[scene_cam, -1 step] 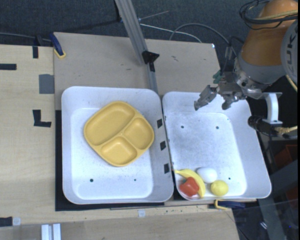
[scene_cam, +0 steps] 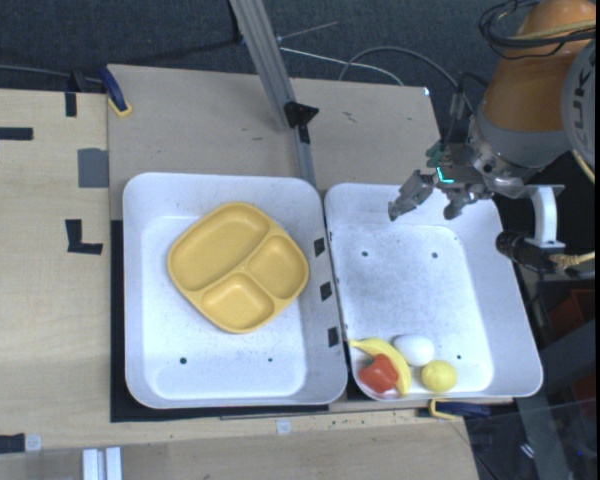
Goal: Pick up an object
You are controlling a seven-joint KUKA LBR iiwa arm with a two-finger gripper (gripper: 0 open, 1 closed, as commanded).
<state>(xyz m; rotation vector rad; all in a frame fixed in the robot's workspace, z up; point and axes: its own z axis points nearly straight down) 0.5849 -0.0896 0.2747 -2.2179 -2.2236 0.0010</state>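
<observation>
My gripper hangs over the far edge of the right bin, its two fingers spread apart and open, with nothing between them. Small objects cluster in that bin's near corner: a yellow banana, a red piece, a white egg-like ball and a yellow ball. They lie well below the gripper, toward the front. A yellow divided plate lies in the left bin.
A grey metal pole slants across the bench behind the bins. The two bins touch along a shared rim with black clips. A blue and yellow clamp sits at the bench's far left corner.
</observation>
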